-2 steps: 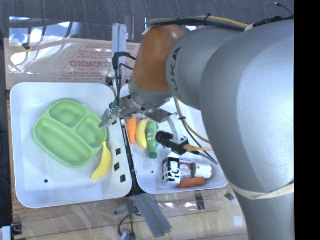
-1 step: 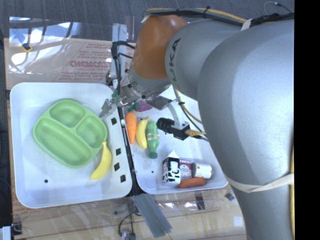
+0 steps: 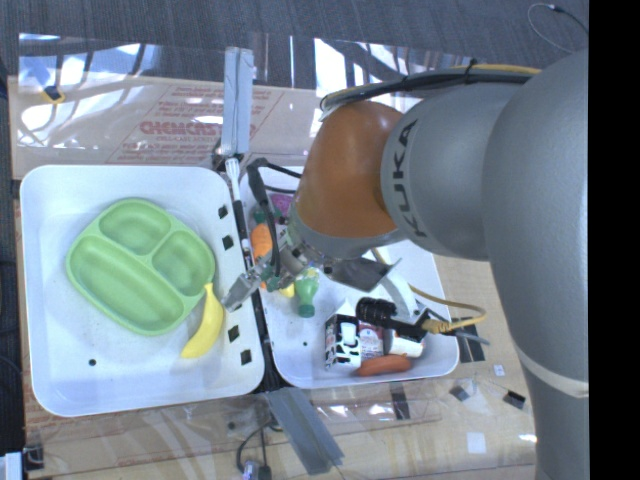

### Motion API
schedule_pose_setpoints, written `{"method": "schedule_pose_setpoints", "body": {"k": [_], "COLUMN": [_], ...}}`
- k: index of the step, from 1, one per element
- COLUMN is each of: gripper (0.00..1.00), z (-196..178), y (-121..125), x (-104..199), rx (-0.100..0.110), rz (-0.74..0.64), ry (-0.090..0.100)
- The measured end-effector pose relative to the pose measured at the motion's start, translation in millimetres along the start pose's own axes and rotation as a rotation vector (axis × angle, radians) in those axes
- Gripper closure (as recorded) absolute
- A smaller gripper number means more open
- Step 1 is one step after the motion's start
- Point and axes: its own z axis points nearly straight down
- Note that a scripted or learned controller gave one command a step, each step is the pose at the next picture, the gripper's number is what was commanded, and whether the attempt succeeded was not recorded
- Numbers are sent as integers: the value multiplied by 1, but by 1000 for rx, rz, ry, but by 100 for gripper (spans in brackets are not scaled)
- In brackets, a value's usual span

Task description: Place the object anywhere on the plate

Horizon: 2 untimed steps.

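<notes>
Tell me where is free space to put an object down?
The plate's three compartments are bare, and so is the left bin floor around it, except where the banana lies. The right bin is crowded with items under the arm.

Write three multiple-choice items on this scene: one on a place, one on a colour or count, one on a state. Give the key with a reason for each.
1. Where is the banana?
A. In the left bin, at the plate's lower right edge
B. In the right bin
C. On the bench outside both bins

2. How many compartments has the green plate?
A. Two
B. Three
C. Five

3. What state is the plate in?
A. Flipped upside down
B. Stacked on a second plate
C. Lying face up with nothing in its compartments

Key:
1 A: the banana lies on the left bin's white floor against the plate's rim.
2 B: two small wells at the top and one long well below can be counted.
3 C: the wells open upward and show bare green.
</notes>
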Motion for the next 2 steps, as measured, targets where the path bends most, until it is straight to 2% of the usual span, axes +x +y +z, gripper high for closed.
{"method": "schedule_pose_setpoints", "body": {"k": [1, 2], "gripper": [100, 100], "z": [-10, -29], "y": [0, 54], "x": [-1, 26], "rx": [0, -1], "rz": [-3, -31], "ry": [0, -1]}}
